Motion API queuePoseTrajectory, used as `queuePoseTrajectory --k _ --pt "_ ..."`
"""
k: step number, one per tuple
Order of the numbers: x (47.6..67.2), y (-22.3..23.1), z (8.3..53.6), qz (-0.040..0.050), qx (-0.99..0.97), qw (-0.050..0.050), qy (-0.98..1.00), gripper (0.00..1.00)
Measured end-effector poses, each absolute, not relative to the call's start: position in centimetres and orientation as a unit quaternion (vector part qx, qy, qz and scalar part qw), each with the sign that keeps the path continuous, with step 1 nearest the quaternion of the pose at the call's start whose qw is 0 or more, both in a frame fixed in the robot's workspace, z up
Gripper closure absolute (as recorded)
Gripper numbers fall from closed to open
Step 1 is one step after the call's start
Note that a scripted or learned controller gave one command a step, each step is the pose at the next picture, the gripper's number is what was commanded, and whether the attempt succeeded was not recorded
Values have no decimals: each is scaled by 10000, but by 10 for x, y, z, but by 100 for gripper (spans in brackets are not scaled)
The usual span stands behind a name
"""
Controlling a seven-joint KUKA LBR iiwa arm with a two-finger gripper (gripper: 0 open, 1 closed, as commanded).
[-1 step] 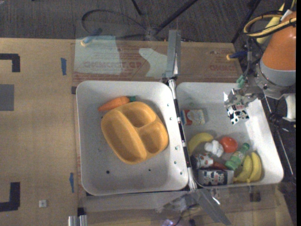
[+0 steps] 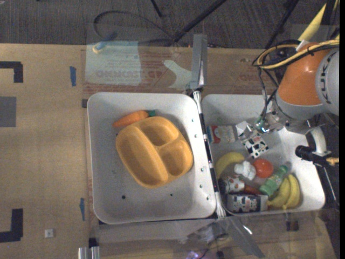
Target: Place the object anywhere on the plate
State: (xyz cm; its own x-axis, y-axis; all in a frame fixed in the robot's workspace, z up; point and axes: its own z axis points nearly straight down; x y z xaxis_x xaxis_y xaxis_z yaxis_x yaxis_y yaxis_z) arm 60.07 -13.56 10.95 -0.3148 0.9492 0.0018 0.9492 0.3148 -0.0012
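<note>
Front of the right bin [image 2: 318, 198]: milk carton [image 2: 247, 202], green bottle [image 2: 274, 181], two banana bunches. Farther back, the pincer [image 2: 262, 127] hovers low over the cow-print cube [image 2: 256, 144]; its grip, I cannot tell. Picking comes first, it seems. One yellow plate [image 2: 153, 150] waits in the left bin, one carrot [image 2: 131, 118] touching its far rim.

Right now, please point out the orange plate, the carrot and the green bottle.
orange plate [image 2: 141, 154]: camera view, floor of its large compartment.
carrot [image 2: 130, 118]: camera view, middle of its orange body.
green bottle [image 2: 274, 181]: camera view, middle of its body.
</note>
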Motion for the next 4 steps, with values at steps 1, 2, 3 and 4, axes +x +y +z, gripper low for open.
queuePoseTrajectory --k 1,2,3,4 --pt "563 -127 186 -6 -4873 -13 -8732 100" --pt "549 -141 219 -6 -3356 -31 -9420 100" --pt "570 -127 158 -6 -3452 0 -9385 100" --pt "571 -128 159 -7 -3456 -9 -9384 0"
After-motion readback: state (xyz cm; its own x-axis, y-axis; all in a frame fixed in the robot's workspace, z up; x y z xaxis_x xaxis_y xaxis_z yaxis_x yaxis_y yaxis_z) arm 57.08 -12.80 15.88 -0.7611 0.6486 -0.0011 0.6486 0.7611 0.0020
